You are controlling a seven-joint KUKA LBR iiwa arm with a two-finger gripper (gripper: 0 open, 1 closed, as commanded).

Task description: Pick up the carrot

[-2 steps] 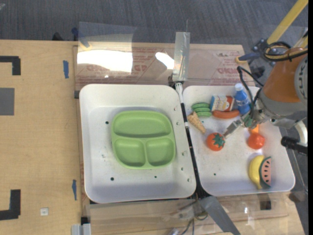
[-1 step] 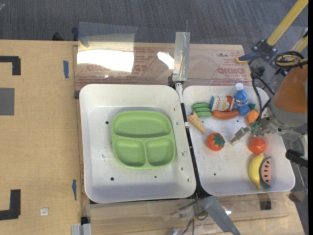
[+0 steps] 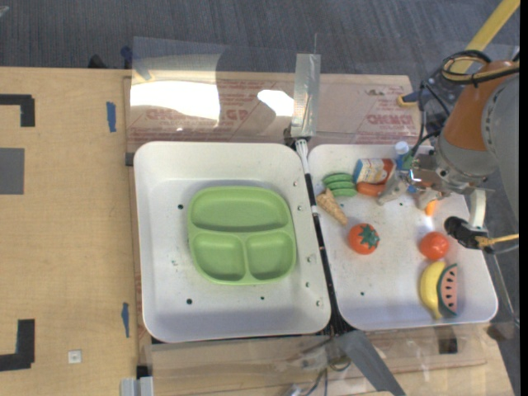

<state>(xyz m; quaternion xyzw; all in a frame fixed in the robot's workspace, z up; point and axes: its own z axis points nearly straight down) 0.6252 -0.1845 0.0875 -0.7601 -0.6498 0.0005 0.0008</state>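
Nearest lie a yellow plastic banana point(image 3: 429, 287) and watermelon slice point(image 3: 449, 289), farther back the small orange carrot point(image 3: 369, 190), seemingly lying flat beside the grey two-finger gripper point(image 3: 399, 181), whose jaws' state I cannot tell.

A dark grey carpeted floor point(image 3: 247, 7) ran across the top. Below it the pale wooden bench point(image 3: 58, 221) spread wide, marked with black tape corners point(image 3: 21, 110) and small blue tape strips point(image 3: 110, 115). Glare from overhead light bounced off a clear plastic sheet point(image 3: 177, 97) lying over brown cardboard point(image 3: 363, 110) at the back.
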